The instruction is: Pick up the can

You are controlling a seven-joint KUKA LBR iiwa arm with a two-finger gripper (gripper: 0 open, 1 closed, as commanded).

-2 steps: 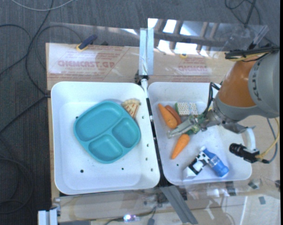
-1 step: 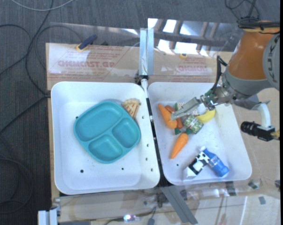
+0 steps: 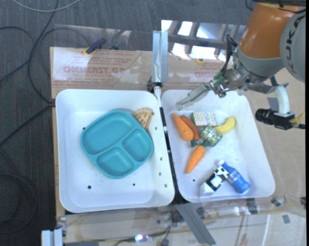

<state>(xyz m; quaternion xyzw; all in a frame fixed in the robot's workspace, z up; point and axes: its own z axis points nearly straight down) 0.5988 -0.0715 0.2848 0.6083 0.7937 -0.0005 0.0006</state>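
The can (image 3: 210, 136) is small, with a green patterned label. It lies on its side in the middle of the right bin (image 3: 259, 137), wedged between a banana and two carrots. My gripper (image 3: 184, 102) hangs over the far left part of that bin, pointing left and down from the orange-banded wrist (image 3: 267, 29). It is up and to the left of the can, apart from it, with nothing seen in it.
Around the can in the right bin lie two carrots (image 3: 185, 127), (image 3: 194, 159), a banana (image 3: 225, 125), a white and green box (image 3: 204, 119) and a blue cow-print bottle (image 3: 227, 178). The left bin (image 3: 72, 188) holds a teal divided plate (image 3: 117, 143) and a waffle piece (image 3: 143, 118).
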